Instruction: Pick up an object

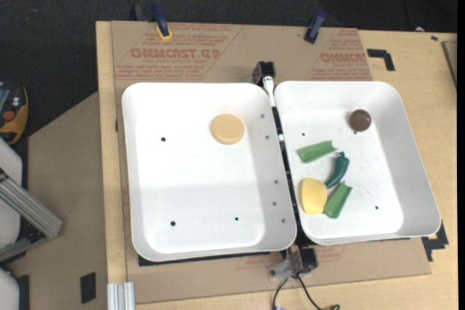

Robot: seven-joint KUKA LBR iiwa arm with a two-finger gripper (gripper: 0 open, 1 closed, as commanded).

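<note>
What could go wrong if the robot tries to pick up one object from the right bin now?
The yellow piece touches a green piece, and the teal piece lies close above, so a grasp there may catch two things or push them apart. The yellow piece also sits near the bin's left wall, which may block one finger.

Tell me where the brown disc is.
The brown disc lies in the right bin, near its far right corner, apart from the green pieces and the yellow piece nearer the camera.
</note>
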